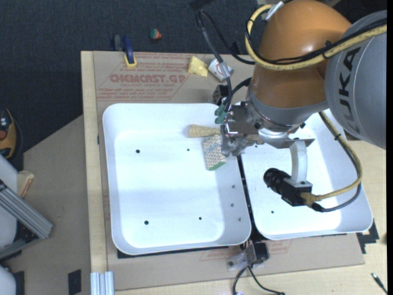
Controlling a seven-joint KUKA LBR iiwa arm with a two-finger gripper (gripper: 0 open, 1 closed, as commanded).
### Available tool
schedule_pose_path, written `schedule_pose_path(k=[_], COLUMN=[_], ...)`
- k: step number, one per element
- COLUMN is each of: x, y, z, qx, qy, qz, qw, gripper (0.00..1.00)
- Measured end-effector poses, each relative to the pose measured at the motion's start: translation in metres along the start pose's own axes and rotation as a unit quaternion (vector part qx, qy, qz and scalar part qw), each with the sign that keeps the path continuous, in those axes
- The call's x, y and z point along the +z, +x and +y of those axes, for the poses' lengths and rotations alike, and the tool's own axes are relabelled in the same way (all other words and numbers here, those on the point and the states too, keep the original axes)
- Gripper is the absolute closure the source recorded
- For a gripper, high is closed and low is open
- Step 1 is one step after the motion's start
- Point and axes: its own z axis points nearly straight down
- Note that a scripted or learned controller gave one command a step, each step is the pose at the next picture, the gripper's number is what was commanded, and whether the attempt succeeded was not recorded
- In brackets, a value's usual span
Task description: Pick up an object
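- We judge the grasp step is in hand: the pincer point(228, 141) sits low over the left bin point(123, 165), at its far right side.
- A patterned cloth piece point(212, 152) lies touching the pincer's tip, a tan stick point(201, 131) just beyond.
- Whether it grips, we cannot tell; next calls for a lift to confirm.

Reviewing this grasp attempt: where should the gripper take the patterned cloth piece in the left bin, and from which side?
Probably its lower free end, coming straight down from above. The patterned cloth piece lies flat near the left bin's right wall, with its upper end under the gripper and beside a tan stick-like item.
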Motion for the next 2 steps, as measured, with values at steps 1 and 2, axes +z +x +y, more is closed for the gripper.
schedule_pose_path(k=[1, 2], x=[-0.052, -0.062], y=[-0.002, -0.02], z=[-0.013, -0.025], qx=[0.002, 0.004], qy=[-0.009, -0.007], qz=[0.001, 0.0], qw=[1.0, 1.0], gripper=[1.0, 1.0])
